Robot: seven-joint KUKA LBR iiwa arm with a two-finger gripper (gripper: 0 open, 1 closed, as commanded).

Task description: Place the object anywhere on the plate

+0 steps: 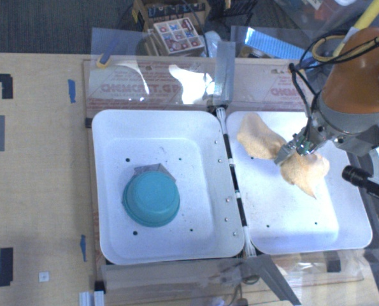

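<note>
Two white bins sit on my worktop (pixel 36 171). From the frame's upper right the arm (pixel 351 88) slants down, its hand (pixel 290 152) low over the right bin (pixel 316 228); I cannot tell its finger state. A tan, crumpled, cloth-like object (pixel 265 142) lies beneath it, while the teal plate (pixel 151 199) rests in the left bin (pixel 113 139).

Tan crumpled object (pixel 273 150) in right bin; teal plate (pixel 151 199) in left.
</note>
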